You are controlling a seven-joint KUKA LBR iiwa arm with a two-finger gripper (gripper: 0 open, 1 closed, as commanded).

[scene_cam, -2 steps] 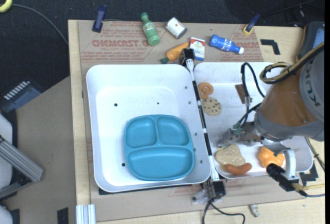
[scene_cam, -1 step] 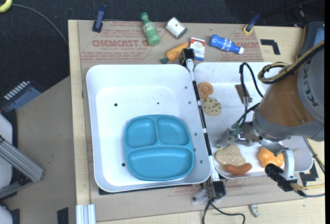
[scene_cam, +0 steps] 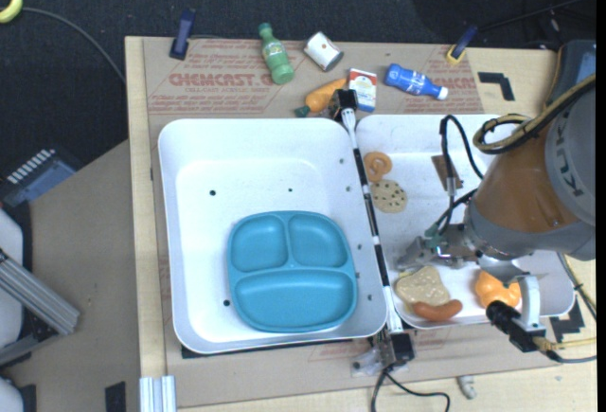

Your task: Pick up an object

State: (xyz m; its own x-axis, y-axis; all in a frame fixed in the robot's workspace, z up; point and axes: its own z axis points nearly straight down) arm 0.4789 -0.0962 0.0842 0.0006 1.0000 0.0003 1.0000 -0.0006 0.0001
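Note:
The right bin (scene_cam: 417,140) holds a small brown ring-shaped pastry (scene_cam: 378,164), a speckled cookie (scene_cam: 388,197), a tan bread slice (scene_cam: 422,287), a reddish sausage (scene_cam: 438,310) and an orange toy (scene_cam: 496,290). My gripper (scene_cam: 424,252) hangs low over the right bin's near half, just above the bread slice and to the left of the orange toy. The arm's grey and orange body (scene_cam: 530,202) covers the right side of that bin. Nothing is visibly held.
A blue divided plate (scene_cam: 292,270) lies in the left bin (scene_cam: 204,173). Behind the bins on the board lie a green bottle (scene_cam: 276,55), a white can (scene_cam: 323,50), a blue bottle (scene_cam: 415,80), a small carton (scene_cam: 362,88) and an orange item (scene_cam: 322,98). Black cables (scene_cam: 454,150) loop over the right bin.

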